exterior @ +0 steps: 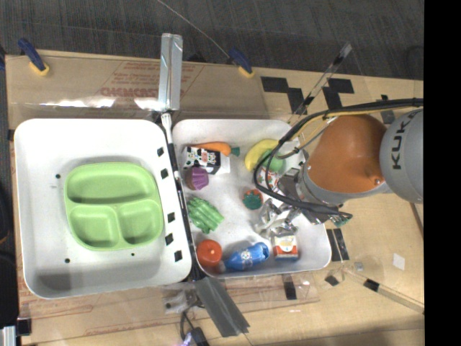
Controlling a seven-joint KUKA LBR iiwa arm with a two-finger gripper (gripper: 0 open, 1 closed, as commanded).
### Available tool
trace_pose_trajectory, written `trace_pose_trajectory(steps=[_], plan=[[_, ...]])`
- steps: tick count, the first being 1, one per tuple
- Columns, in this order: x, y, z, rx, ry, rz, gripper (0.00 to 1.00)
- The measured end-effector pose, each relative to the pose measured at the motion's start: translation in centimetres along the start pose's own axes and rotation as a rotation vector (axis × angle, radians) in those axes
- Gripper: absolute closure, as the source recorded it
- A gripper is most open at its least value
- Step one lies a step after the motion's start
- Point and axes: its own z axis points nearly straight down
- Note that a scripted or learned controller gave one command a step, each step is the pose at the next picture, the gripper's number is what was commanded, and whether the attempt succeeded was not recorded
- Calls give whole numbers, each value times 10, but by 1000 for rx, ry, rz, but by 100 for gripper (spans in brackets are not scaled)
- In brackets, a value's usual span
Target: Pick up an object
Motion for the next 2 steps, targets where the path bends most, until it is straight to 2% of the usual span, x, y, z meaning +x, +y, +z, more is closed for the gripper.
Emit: trace_pose_trajectory(steps=[1, 2], plan=[[0, 1, 1, -2, 1, -1, 0], [-45, 37, 2, -6, 3, 142, 0]])
